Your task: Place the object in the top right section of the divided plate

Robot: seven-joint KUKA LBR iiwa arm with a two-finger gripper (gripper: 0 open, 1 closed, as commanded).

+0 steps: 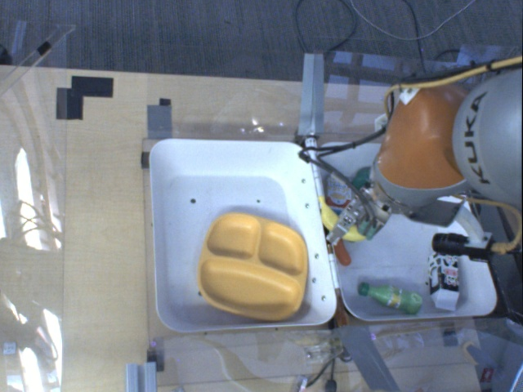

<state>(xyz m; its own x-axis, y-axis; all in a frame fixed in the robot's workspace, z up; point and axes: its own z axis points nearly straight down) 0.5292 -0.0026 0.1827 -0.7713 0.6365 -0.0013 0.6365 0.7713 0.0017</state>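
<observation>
A yellow divided plate (254,266) lies in the left bin (176,219), with two small sections at its far side and one long section at its near side. Its top right section (283,247) holds nothing. My gripper (356,220) hangs low over the left edge of the right bin (474,305), right by a yellow banana-like object (330,218). The arm's wrist hides much of what lies under it, so the view does not tell whether the gripper touches the yellow object.
In the right bin lie a green bottle (392,297), a cow-patterned carton (444,277), a red-tipped item (343,255) and a small can (337,191). The bins' shared wall (324,243) runs between gripper and plate. Cables trail behind the arm.
</observation>
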